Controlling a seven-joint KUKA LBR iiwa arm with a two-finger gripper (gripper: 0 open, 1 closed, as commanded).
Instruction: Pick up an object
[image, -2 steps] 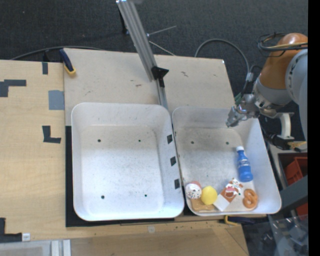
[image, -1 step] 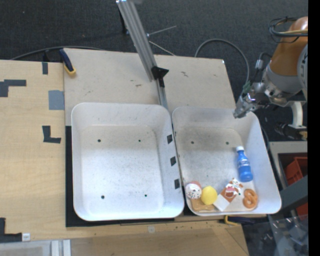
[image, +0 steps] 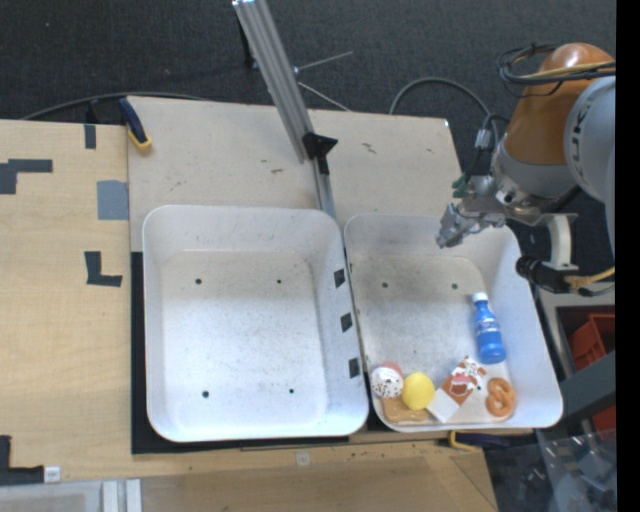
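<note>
I see the gripper (image: 450, 232) hanging over the far rim of the right shallow white bin (image: 400, 290); whether it is spread or pressed together I cannot tell, and I make out nothing in it. The candidates sit well apart from it, toward the bin's near end: a small blue plastic bottle with a white cap (image: 487, 328) along the right wall, then a yellow lemon-like ball (image: 418, 389), a speckled white ball (image: 386, 381), a red-and-white toy (image: 464, 379) and a brown pretzel-shaped piece (image: 500, 397). The left white bin (image: 240, 225) lies alongside.

Glossy plastic bottle (image: 488, 329), speckled matt bins (image: 165, 300)
</note>
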